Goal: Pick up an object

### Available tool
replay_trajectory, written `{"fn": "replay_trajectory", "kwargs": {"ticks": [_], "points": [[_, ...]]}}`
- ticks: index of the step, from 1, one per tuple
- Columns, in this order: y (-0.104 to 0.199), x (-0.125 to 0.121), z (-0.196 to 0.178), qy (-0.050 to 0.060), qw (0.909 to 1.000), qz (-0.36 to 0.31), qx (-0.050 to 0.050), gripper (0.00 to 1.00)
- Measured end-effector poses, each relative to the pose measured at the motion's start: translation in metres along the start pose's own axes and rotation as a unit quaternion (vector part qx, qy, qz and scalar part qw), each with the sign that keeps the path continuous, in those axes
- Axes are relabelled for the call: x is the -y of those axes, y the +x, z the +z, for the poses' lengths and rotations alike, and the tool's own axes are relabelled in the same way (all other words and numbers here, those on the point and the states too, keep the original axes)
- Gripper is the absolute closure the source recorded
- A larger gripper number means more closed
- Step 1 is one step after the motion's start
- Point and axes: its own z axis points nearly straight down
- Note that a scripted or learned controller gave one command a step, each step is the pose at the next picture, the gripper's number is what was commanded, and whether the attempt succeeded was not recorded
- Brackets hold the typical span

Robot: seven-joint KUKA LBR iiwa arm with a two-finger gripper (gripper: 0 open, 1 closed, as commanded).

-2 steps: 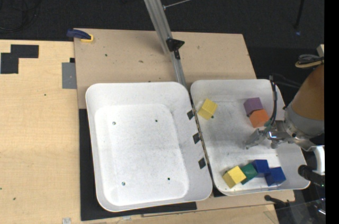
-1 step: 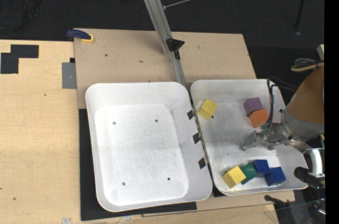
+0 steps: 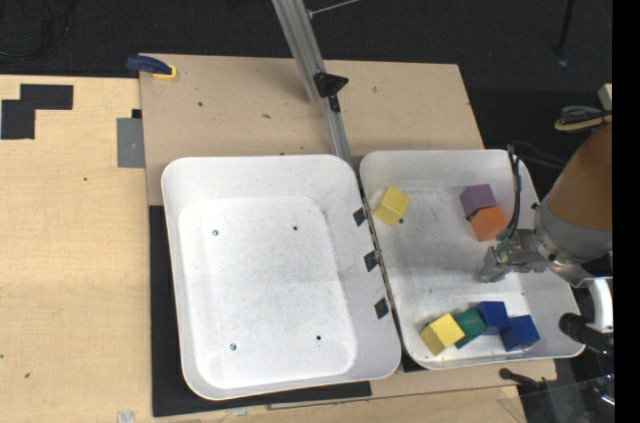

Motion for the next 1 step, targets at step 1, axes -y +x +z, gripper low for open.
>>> {"fn": "replay_trajectory", "kwargs": {"ticks": [1], "points": [[0.0095, -0.0003, -0.0487, -0.002, 1.0000, -0.005, 0.001, 1.00]]}}
